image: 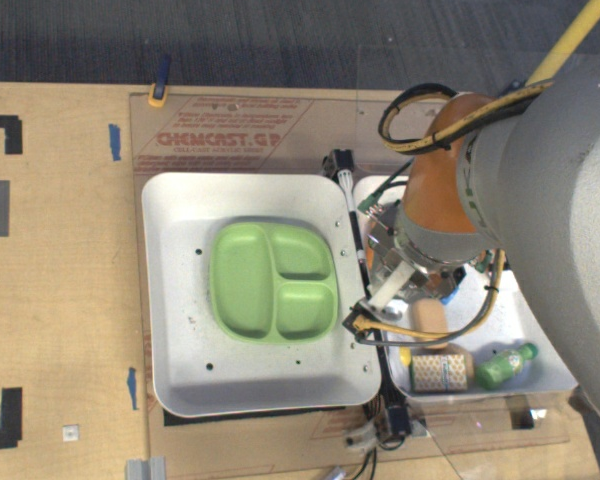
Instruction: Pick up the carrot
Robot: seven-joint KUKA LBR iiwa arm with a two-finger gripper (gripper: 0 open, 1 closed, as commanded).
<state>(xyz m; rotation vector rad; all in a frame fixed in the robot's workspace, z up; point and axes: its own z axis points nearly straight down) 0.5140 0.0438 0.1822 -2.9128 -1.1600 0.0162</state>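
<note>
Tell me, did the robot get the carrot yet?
Not yet, as far as I can tell. Done: the arm is low over the right bin. In hand: its wrist hides the spot below, so no grasp can be confirmed. Left: lifting the carrot clear. A patterned cylinder and green bottle lie nearby.

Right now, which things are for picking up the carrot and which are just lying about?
For the job: pale orange lump, maybe the carrot, I can't be sure; robot arm close by it.
Just lying about: green plate in the left bin; patterned roll and green bottle in the right bin.
</note>
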